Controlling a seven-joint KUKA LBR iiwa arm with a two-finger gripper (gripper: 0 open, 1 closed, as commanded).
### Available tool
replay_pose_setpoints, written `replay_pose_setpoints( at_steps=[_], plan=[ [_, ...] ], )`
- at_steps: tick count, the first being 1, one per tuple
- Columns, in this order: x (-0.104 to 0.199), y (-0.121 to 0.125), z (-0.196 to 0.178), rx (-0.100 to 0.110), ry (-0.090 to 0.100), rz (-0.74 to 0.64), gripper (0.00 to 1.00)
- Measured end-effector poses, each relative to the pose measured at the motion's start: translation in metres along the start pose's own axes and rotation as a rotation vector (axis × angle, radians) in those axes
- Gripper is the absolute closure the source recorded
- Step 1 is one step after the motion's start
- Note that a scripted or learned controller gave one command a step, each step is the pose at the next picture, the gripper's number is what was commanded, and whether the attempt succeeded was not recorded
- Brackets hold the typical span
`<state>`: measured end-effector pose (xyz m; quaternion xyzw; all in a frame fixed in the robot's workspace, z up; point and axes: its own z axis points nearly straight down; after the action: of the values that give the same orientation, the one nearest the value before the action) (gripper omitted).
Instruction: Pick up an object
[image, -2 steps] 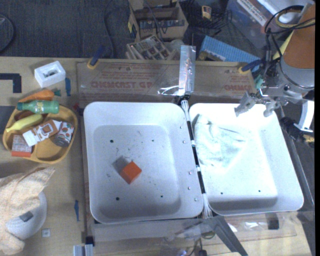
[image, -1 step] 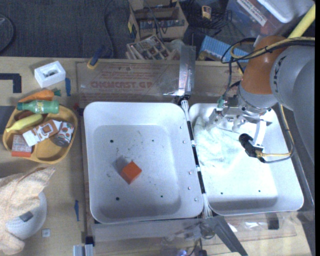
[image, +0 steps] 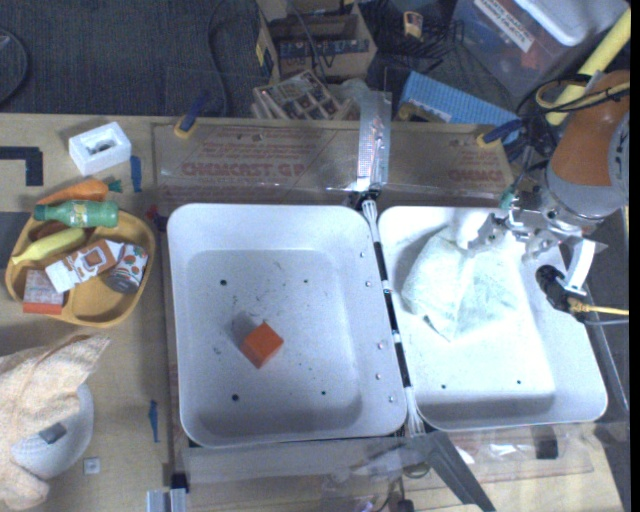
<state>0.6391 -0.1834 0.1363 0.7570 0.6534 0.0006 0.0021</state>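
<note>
Cloth: white cloth (image: 463, 285) in right bin (image: 560, 400), long axis running far-right to near-left.
Cube: orange cube (image: 263, 344), left bin (image: 200, 250), corner pointing near.
End effector: end effector (image: 500, 225) at cloth's far tip; grip state unreadable.

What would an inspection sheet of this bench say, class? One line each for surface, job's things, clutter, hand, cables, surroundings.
Surface: two white bins side by side, left bin speckled with dark marks.
Job's things: orange block in left bin; crumpled white cloth in right bin.
Clutter: yellow bowl of toy food, small white box, peach cloth left of the bins.
Hand: hand over the white cloth's upper edge; finger state unclear.
Cables: yellow cable at right bin's edge.
Surroundings: dark floor, blue box behind bench.
</note>
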Motion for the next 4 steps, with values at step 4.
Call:
replay_pose_setpoints(
  at_steps=[4],
  plan=[
    [-0.006,0.029,-0.006,-0.001,0.000,-0.180,0.00]
  ],
)
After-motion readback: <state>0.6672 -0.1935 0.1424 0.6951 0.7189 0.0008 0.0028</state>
